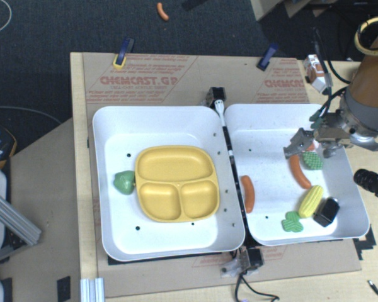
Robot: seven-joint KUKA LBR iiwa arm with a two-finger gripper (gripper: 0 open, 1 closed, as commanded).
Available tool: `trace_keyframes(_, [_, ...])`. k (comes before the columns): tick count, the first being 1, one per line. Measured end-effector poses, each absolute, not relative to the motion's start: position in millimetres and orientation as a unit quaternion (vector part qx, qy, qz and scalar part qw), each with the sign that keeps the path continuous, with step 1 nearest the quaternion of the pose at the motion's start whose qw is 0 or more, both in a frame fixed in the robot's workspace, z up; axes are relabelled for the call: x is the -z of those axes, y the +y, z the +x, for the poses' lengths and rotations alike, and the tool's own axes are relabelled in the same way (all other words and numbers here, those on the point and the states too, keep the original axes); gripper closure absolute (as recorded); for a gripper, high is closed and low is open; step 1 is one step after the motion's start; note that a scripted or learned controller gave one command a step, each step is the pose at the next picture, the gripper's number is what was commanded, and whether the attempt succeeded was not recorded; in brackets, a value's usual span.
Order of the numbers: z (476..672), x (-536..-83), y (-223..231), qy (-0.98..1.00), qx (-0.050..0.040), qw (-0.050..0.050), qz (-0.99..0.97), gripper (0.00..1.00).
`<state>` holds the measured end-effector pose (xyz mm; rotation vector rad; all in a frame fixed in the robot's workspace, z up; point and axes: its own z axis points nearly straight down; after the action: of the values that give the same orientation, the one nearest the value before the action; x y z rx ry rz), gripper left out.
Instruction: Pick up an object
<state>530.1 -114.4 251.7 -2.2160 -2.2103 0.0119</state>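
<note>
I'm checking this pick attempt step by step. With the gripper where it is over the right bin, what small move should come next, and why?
Probably a short straight descent. The gripper hovers over the upper end of the orange sausage and the green leafy piece in the right bin, and nothing shows between its fingers. Which of the two it would meet is unclear.

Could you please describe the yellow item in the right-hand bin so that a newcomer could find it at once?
Start at the right shallow white bin and go to its near right corner. The yellow toy corn cob lies there slantwise, between a small green toy and a black block. It is that bin's one yellow, ridged piece.
</note>
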Motion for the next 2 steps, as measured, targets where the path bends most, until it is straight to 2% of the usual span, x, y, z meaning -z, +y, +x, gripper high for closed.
trace_keyframes(1, [532.3, -257.5, -114.4, -0.707, -0.0002, 0.001, -0.707, 0.0])
trace_keyframes(2, [536.8, -195.4, -116.4, -0.707, -0.002, 0.003, -0.707, 0.0])
